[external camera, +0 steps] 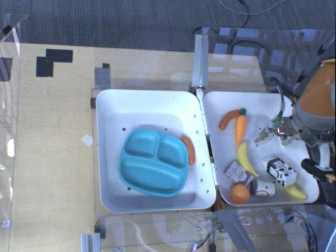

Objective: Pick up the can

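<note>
white-ish can (262, 189) lies on its side at the right-hand bin's (262, 106) front, just beside the orange (240, 193) — jaws' gap can't be told; approx. best: descend straight over it & close across the narrow body.

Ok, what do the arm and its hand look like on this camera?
The arm is rounded and grey, with a broad orange band above the wrist. The hand at its end is small and made of silvery metal.
</note>
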You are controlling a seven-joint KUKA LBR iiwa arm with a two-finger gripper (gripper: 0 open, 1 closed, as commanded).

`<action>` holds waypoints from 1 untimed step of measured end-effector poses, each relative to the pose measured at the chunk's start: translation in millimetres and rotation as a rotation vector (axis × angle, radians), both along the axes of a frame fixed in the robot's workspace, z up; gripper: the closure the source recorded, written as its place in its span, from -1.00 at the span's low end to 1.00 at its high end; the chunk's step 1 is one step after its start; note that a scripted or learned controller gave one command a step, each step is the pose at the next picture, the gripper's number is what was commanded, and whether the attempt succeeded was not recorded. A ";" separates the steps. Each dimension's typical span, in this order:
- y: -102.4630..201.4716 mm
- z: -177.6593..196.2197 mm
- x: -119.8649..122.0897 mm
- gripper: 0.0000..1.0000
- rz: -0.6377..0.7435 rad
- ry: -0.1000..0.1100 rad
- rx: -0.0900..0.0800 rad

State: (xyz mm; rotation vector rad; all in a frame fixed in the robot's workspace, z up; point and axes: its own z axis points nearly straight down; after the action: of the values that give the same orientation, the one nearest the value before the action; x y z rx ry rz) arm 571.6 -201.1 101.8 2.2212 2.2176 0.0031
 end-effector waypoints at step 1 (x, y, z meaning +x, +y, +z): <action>11.8 -14.4 55.1 -1.00 0.011 -0.006 -0.001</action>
State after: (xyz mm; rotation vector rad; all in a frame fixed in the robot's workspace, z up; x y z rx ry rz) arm 626.7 -189.3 87.5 2.2050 2.2261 0.0085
